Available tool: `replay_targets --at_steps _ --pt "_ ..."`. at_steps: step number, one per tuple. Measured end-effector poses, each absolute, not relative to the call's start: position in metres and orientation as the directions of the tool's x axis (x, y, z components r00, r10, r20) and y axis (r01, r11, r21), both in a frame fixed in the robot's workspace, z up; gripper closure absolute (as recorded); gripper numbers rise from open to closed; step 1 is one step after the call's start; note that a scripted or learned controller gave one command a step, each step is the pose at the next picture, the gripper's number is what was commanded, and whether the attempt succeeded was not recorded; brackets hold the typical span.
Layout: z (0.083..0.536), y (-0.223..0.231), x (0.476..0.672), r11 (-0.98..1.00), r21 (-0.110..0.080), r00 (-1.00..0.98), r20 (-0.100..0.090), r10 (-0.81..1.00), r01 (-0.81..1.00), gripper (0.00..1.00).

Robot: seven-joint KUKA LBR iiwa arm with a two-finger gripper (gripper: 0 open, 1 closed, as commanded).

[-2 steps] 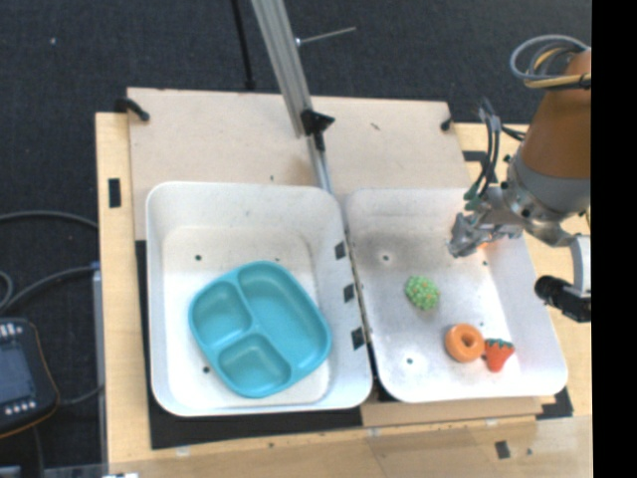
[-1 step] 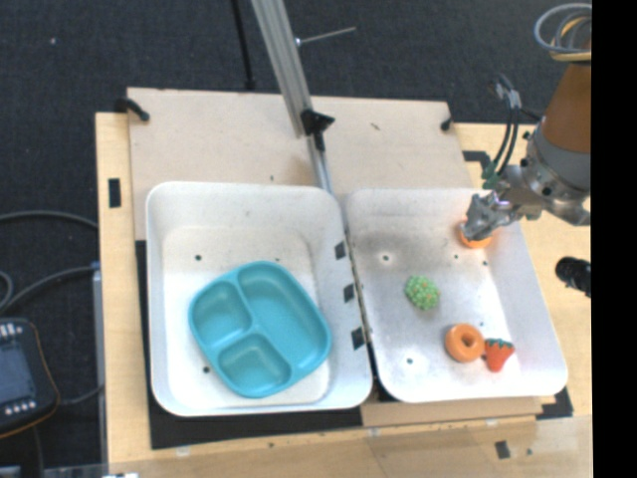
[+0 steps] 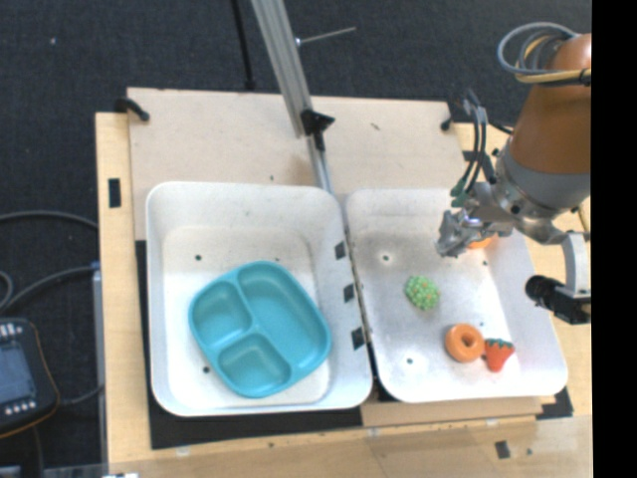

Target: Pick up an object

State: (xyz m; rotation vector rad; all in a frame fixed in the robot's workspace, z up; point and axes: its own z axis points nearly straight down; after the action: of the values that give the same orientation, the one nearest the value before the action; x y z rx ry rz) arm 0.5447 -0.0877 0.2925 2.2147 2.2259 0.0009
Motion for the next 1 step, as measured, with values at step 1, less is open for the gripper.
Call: replay_targets --at_steps 1 --pt "0.29 -0.0321 0.5302 0.007 0.002 -0.007 0.001 1.0 1.0 1.0"
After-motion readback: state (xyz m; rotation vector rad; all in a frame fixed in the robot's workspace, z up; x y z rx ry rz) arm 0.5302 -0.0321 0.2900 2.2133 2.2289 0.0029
